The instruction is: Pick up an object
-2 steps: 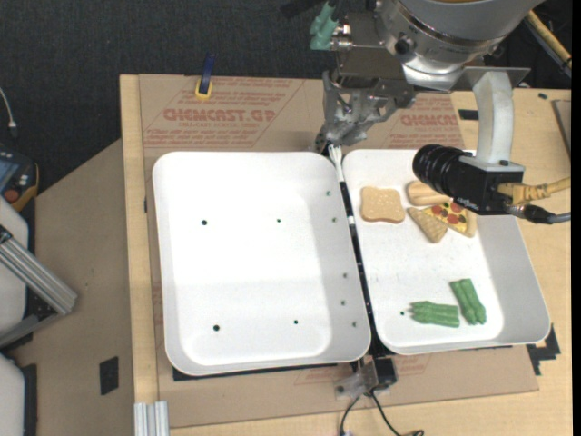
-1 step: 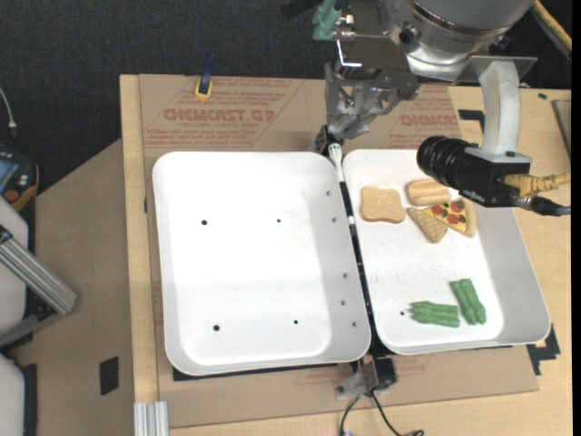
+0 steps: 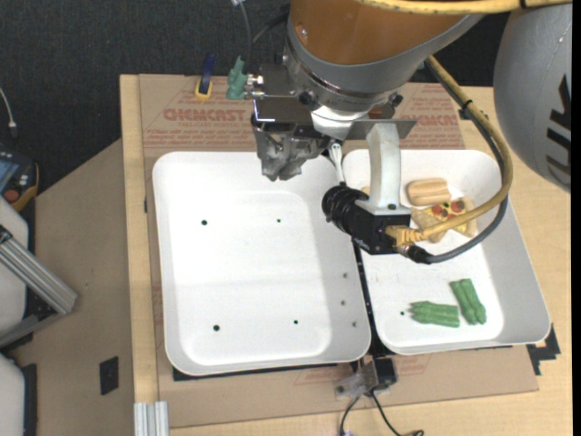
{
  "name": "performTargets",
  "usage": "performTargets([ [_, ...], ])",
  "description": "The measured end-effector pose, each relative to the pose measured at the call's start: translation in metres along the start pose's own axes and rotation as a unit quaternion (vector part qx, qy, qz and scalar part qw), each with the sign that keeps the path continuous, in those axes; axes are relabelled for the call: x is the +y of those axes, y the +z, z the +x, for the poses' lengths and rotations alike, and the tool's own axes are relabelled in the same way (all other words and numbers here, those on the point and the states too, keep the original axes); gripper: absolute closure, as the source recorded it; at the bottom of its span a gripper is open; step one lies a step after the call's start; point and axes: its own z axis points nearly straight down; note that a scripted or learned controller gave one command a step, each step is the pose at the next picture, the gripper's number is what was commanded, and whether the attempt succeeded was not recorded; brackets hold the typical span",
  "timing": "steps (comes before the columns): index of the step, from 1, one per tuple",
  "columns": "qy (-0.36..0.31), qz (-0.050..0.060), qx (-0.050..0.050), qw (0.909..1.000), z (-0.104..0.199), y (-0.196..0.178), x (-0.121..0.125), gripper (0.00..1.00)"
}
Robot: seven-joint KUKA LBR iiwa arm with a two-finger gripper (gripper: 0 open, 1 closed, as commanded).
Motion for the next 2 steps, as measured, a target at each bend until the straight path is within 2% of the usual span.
performTargets([
  [1, 0.002, -0.006, 0.003, 1.0, -0.002, -0.016, 0.001, 1.0],
  [2, 0.001, -0.007, 0.003, 1.0, -0.001, -0.026, 0.001, 1.0],
])
